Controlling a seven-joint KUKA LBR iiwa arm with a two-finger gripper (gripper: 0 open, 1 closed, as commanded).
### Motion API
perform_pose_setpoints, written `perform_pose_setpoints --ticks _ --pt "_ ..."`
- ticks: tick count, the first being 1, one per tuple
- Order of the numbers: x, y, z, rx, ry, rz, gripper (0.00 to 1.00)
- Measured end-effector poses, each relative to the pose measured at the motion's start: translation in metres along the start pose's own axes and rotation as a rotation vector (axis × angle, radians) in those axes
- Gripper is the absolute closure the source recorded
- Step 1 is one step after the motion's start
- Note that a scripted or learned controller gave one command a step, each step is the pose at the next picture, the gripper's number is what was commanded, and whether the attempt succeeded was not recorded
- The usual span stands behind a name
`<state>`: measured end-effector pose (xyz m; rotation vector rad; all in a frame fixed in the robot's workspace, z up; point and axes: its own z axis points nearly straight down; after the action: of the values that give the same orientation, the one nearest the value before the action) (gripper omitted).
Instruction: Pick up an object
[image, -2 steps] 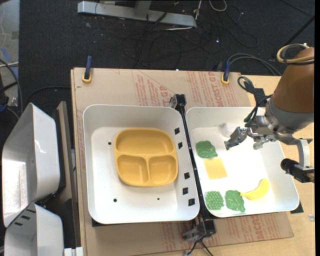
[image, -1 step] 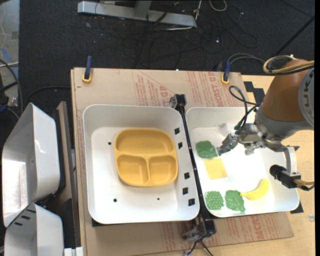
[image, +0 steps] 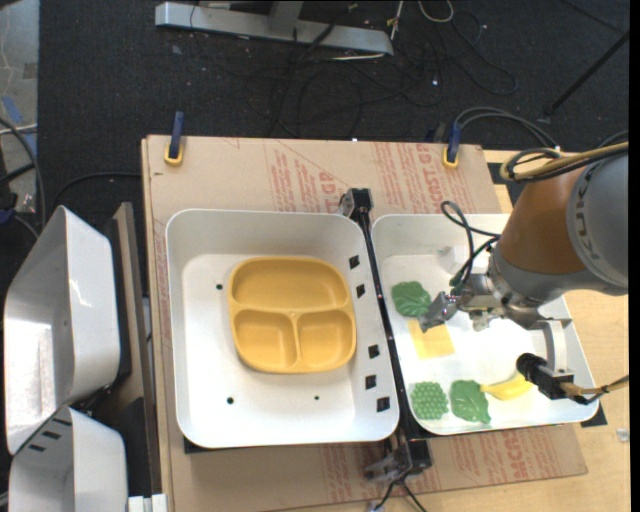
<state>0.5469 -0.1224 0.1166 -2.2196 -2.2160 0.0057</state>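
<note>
Nearest the camera, along the front of the right bin (image: 560, 418), lie a green knobbly piece (image: 429, 400), a green leaf piece (image: 469, 399) and a yellow piece (image: 508, 388), all untouched. Farther in, the gripper (image: 437, 313) hangs low between the yellow square (image: 434, 343) and another green leaf (image: 409, 298), nothing visibly held. Approach step; whether the fingers are apart cannot be told, and the next move calls for descent squarely onto one item.

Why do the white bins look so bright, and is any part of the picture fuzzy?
In the camera view, light from above makes the left bin and right bin glow almost washed out; the yellow divided tray casts only a soft shadow; the arm looks slightly blurred near its wrist, and the small green and yellow pieces lack crisp detail.
</note>
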Motion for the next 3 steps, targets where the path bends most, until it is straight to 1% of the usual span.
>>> perform_pose_setpoints --ticks 1,2,3 --pt "0.001 -0.001 0.026 -0.002 0.000 0.000 0.00" --pt "0.000 0.000 0.015 -0.005 -0.001 0.002 1.00" --pt "0.006 -0.004 -0.046 -0.011 -0.002 -0.004 1.00"
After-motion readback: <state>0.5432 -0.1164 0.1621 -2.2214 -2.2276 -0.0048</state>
